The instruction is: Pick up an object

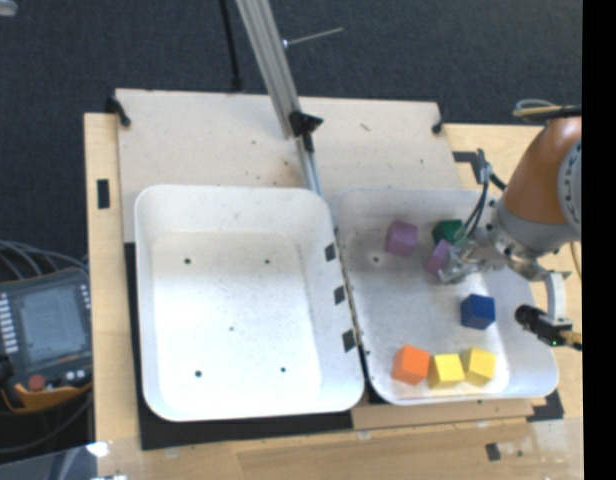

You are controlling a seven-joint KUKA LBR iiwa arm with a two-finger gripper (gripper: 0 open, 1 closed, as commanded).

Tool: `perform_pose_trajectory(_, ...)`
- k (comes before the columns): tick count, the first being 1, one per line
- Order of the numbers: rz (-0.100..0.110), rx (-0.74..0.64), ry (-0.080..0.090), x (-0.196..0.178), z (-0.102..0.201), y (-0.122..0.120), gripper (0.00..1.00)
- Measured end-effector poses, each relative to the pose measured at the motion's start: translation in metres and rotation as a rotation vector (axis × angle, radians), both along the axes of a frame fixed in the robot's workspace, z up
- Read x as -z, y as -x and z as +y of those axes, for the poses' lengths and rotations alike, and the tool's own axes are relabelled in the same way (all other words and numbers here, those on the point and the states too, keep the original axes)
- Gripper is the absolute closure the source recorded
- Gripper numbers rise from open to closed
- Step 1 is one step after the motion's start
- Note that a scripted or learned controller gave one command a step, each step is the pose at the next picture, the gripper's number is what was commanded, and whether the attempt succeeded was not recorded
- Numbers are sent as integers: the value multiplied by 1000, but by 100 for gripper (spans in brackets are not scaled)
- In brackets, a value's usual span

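Purple block, green block, beside claw

Grey arm, orange band above wrist, thin black cable alongside

Probably a robotics lab: 2 white bins on a bench, teach pendant, aluminium camera mast.

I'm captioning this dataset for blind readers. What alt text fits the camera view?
A grey-and-orange robot arm lowers its gripper onto a purple block in the right white bin, which also holds another purple, a green, a blue, an orange and two yellow blocks.
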State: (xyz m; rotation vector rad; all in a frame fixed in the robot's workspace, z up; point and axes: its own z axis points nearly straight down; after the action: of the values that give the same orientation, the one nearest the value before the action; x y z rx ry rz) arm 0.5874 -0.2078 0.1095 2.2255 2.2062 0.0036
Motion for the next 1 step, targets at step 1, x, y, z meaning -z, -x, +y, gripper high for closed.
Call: perform_pose_trajectory(1, 1, -5, -1, -44, -4, -4, 100)
